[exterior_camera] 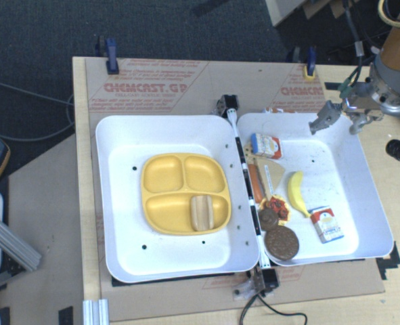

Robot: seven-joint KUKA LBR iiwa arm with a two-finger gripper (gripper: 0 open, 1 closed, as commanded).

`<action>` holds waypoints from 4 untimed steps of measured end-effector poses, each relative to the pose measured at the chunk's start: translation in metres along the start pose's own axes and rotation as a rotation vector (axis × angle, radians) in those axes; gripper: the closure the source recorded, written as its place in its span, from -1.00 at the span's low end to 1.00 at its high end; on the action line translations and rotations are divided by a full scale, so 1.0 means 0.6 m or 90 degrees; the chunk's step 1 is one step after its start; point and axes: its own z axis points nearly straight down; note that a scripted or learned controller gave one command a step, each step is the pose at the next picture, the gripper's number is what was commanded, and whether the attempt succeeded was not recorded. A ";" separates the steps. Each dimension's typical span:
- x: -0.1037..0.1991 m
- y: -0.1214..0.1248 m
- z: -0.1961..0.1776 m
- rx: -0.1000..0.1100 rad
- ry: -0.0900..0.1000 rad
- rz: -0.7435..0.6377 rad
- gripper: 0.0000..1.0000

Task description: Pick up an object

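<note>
Round brown cookie (pixel 281 242) beside curved yellow banana (pixel 296 193)

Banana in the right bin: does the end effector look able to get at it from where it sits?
Probably yes. The end effector hangs over the right bin's far edge, and the banana lies exposed on the bin floor with nothing on top. A small carton lies close by its near end.

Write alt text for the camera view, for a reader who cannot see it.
A grey robot arm's gripper hovers over the far edge of the right white bin, which holds a banana, a round cookie, small cartons and other toy food. The left white bin holds a yellow divided plate with a bread roll in its near compartment.
</note>
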 end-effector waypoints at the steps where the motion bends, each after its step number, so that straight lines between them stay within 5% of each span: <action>1: 0.048 -0.105 0.211 0.011 0.004 0.001 -1.00; 2: 0.040 -0.110 0.287 0.001 0.002 0.002 -1.00; 3: 0.040 -0.108 0.266 -0.002 0.000 0.001 1.00; 4: 0.186 -0.033 0.110 -0.008 0.002 -0.007 1.00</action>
